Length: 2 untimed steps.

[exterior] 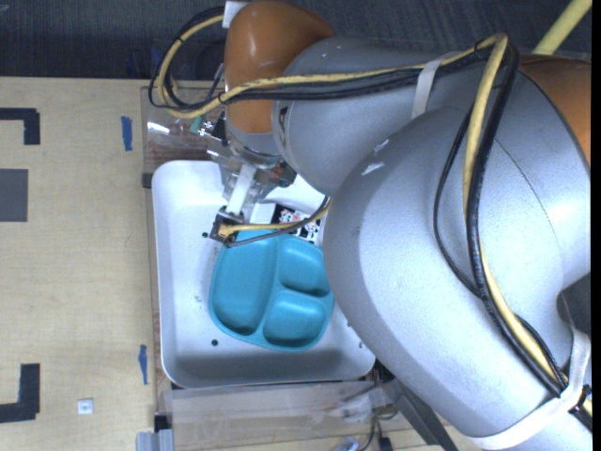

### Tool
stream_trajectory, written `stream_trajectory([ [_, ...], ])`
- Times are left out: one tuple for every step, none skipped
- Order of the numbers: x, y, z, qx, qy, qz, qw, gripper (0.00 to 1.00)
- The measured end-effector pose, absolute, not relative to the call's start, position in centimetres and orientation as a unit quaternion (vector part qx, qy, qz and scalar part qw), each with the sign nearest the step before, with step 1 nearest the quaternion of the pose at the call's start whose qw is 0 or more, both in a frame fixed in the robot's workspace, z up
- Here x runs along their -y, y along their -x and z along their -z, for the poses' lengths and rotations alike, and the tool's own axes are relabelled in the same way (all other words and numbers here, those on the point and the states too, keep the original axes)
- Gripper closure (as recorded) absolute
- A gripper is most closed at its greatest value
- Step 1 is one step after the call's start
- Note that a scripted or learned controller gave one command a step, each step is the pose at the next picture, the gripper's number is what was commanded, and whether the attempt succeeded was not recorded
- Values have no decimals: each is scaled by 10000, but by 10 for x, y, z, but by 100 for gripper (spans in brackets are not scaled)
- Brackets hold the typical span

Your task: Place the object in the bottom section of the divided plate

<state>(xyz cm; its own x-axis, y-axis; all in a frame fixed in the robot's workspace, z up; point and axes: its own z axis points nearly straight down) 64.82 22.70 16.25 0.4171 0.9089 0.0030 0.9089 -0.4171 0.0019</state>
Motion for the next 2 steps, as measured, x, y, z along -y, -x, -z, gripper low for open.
stream_trajectory([
  [-227,-667,-198,5160,8566,19,-2,100],
  [-224,-666,-156,2642,9645,-9,9,100],
])
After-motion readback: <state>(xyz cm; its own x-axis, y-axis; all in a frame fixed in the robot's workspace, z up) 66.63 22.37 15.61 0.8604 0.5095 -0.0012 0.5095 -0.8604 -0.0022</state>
